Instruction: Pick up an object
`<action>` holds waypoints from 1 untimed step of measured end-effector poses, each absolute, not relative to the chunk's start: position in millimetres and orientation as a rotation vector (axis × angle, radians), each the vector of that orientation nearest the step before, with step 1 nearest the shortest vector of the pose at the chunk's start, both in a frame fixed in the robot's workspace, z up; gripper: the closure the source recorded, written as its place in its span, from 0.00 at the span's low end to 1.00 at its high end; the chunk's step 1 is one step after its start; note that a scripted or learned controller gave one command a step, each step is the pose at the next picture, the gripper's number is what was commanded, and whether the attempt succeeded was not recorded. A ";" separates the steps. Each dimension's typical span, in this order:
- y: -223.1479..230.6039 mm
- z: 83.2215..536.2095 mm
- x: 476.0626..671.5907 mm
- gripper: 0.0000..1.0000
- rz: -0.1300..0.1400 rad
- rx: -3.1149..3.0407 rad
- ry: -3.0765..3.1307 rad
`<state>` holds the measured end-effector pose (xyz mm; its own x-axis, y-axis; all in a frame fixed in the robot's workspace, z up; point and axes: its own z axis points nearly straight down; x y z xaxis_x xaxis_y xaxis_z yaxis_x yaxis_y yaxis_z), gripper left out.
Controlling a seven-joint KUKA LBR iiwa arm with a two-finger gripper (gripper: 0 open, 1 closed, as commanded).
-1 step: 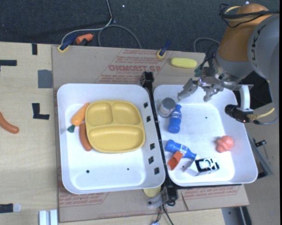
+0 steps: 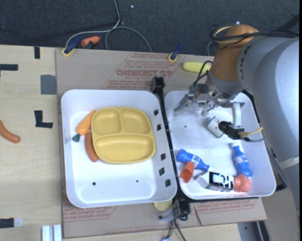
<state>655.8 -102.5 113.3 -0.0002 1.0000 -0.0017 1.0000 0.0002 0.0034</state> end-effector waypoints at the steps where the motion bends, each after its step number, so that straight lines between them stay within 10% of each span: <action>1: -167.6 186.4 641.4 0.00 0.001 2.220 2.211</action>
